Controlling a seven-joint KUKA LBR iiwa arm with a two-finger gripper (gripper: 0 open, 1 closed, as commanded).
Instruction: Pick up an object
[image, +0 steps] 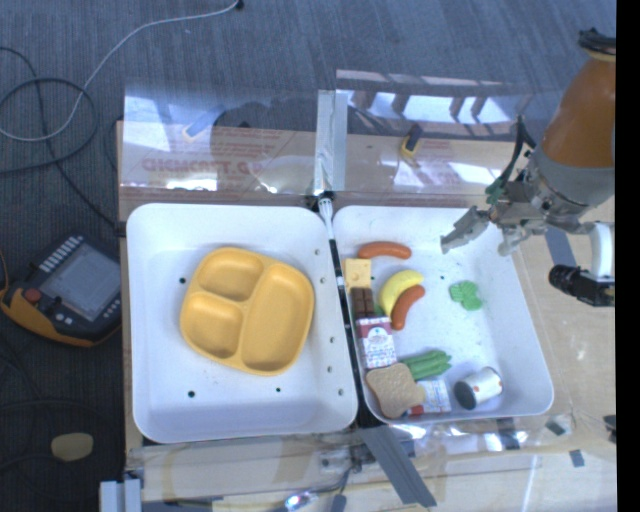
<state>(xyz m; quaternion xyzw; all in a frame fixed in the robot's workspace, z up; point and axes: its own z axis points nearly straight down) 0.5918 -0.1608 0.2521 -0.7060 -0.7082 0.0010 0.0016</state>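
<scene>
Gripper (487, 232) sits above the right bin's (520, 300) upper right area, fingers spread apart, nothing between them. Right bin contents: sausage (384, 250) near top, cheese block (358, 272), banana (398, 285) touching a second sausage (407, 305), green lettuce piece (465, 294) off alone, chocolate bar (362, 301), red carton (377, 343), bread slice (393, 390), green beans (428, 364), can (478, 388) lying on its side. Left bin (160, 300) holds a yellow divided plate (247, 309). Teach pendant (65, 290) lies on the floor, left.
</scene>
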